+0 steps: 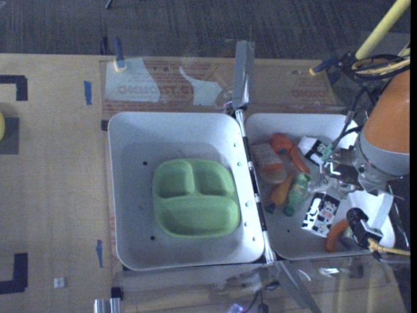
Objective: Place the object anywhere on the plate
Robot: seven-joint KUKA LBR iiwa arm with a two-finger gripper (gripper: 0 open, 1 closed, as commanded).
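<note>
**Claw low in the right bin, plate waiting on the left**

Your claw (333,175) sits low over the right bin (287,126), among the clutter, and you cannot tell from this slanted view how it stands or whether anything is between its tips. Just to its left lie the candidates: a small green bottle (297,191), an orange carrot-like piece (281,190) touching it, a second orange piece (298,158) farther back, and a pinkish packet (268,163) against the bin's left wall. Near the front right corner rests another orange piece (336,234).

All of these look like light toy items, probably hard smooth plastic, so expect them to slip. Take a carrot or the bottle across its narrow middle, not along its length. The packet looks flatter and harder to pinch.

The green plate (195,197), with its three compartments, lies in the middle of the left bin (130,175), well apart from the claw, and nothing rests on it yet.
</note>
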